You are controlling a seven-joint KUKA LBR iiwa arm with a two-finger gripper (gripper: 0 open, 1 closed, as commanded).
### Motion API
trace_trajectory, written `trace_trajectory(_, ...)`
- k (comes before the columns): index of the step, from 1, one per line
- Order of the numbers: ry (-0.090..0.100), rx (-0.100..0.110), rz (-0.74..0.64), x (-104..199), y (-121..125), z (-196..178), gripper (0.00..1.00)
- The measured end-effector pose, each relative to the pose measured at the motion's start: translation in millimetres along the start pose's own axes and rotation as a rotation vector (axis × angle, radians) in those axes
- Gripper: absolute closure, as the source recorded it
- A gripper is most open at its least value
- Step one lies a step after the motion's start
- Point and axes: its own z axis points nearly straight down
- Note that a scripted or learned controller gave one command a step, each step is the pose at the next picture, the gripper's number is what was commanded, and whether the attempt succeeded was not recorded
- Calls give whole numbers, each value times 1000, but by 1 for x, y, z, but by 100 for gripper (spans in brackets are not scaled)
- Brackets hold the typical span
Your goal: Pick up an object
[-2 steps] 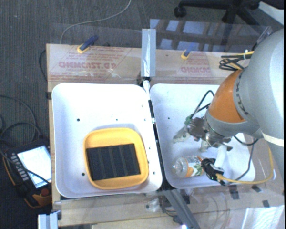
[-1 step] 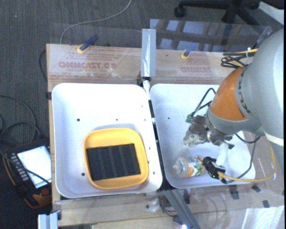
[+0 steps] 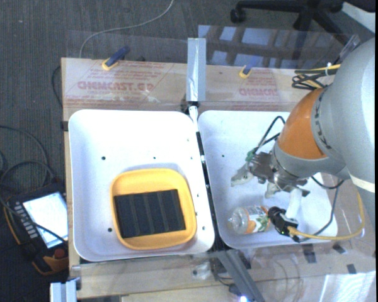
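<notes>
— Lying on its side in the right bin (image 3: 227, 137), near the front wall, the bottle (image 3: 249, 219) is the one loose thing on that side. It looks clear, with a pale cap end to the left and a green and orange label round its middle.

— And the claw (image 3: 268, 178)?

— It hangs above the bin floor, just behind the bottle, with nothing between it and the bottle but bare white floor. Whether it stands apart or together I cannot tell; the metal parts below the wrist blur into each other from this angle.

— So nothing is held?

— Nothing shows in its grasp. I'd judge the arm (image 3: 315, 131) is poised for a descent, not yet on the thing.

— What sits in the left bin (image 3: 94, 137)?

— A yellow tray (image 3: 153, 208) with a dark ribbed inset, flat on the floor toward the front. It is broad and low, so a poor target, I'd guess.

— Any risks?

— The bottle is round and could roll toward the wall. A cable (image 3: 321, 234) runs along the bin front just beside it.
</notes>
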Motion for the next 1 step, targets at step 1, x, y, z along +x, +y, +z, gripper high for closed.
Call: trace_trajectory(1,-4,14,115,-55,-23,-121,0)
